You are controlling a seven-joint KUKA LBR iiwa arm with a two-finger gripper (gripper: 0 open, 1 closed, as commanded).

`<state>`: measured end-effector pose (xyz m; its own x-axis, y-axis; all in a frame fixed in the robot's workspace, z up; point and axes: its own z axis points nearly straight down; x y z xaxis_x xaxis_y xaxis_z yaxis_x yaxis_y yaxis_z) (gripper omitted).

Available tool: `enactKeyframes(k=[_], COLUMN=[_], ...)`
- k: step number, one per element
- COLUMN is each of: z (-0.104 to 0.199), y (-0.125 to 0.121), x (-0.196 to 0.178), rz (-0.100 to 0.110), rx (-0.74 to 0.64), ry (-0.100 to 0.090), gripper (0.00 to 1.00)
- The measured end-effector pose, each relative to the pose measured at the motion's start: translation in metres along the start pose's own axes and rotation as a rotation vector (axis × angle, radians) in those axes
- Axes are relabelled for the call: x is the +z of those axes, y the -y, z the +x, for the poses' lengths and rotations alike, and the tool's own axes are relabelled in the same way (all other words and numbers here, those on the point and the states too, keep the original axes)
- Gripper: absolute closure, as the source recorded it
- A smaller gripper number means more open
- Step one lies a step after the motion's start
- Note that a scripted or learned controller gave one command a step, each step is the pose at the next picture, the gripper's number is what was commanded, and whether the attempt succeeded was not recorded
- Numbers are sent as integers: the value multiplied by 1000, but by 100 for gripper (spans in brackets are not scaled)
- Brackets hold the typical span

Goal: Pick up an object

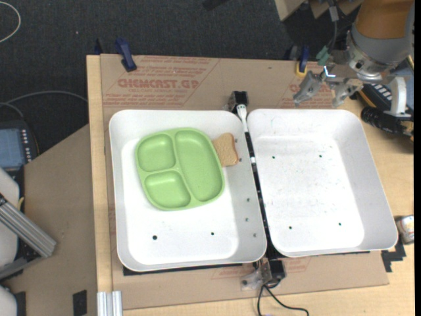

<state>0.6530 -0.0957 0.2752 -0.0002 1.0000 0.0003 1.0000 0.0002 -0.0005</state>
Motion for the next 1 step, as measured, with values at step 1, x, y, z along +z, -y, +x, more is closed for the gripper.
enactKeyframes(k=[1], z=[-10], y=[22], x=[-186], rz=[-22], rx=[0], ry=[5], gripper=[0])
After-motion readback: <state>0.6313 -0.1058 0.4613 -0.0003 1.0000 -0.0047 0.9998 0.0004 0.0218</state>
